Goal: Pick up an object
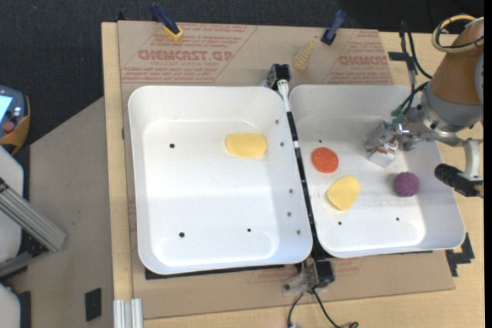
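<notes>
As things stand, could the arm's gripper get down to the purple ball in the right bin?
Probably yes: the gripper hovers in the same bin, just left of the purple ball, which lies apart from the other pieces.

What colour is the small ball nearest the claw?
Purple; the small ball shows best in the camera view, in the right bin.

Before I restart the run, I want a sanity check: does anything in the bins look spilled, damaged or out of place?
Nothing stands out. The left bin holds one yellow piece; the right bin holds an orange disc, another yellow piece and a purple ball, all lying apart.
</notes>
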`<action>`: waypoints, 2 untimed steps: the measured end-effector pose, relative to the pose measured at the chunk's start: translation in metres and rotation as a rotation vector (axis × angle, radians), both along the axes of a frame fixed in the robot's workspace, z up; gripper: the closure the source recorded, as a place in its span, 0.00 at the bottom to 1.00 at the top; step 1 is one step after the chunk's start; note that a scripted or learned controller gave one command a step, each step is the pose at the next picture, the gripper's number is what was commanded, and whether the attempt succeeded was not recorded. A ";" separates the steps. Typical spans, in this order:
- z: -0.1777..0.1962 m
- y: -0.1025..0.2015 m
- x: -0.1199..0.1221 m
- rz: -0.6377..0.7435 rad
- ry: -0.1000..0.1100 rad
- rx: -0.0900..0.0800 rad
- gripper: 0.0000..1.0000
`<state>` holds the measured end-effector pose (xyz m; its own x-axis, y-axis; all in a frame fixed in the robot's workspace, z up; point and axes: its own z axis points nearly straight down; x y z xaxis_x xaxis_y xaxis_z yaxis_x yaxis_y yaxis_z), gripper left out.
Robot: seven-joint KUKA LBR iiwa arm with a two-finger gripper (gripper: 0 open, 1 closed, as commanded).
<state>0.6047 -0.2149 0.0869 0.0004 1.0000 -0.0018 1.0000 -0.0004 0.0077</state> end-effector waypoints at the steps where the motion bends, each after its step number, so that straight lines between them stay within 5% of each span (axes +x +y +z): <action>1: -0.001 -0.004 -0.011 0.005 0.005 0.010 0.00; 2: -0.001 -0.004 -0.030 0.005 0.007 0.009 0.00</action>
